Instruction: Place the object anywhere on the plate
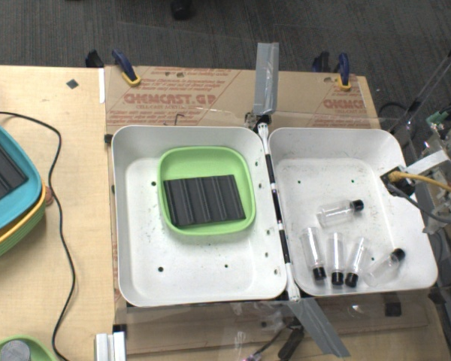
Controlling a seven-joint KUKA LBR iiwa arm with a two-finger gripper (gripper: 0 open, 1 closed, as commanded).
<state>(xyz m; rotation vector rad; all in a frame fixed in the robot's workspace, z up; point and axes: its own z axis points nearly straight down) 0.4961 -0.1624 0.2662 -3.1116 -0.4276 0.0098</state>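
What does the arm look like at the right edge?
By the right bin's far rim there is a yellow cable ending in a dark tip, with a pale grey bar above it. I cannot tell whether these belong to the arm.

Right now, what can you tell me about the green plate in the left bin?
The green plate is square with rounded corners and a raised rim, and looks like matte plastic. It lies flat on the floor of the left bin, toward its back. A dark grey ribbed mat rests inside it, slightly tilted, covering most of its middle.
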